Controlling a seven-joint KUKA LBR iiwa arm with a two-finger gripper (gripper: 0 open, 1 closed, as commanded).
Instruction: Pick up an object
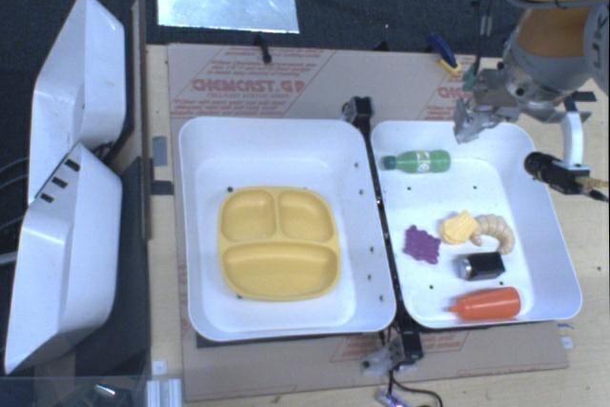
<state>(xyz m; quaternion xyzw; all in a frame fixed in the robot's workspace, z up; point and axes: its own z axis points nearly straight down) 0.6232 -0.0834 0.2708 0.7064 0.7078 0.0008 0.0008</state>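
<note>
Pincer hovering over the far rim of the right bin; whether it is apart or together cannot be told.

The green bottle is lying on its side nearest it, likely light, rigid and smooth, rolling easily; gripping across its rounded body seems best. Nearer the front are lying a knobbly purple piece, a yellow toy, a dark can and an orange bottle.
</note>
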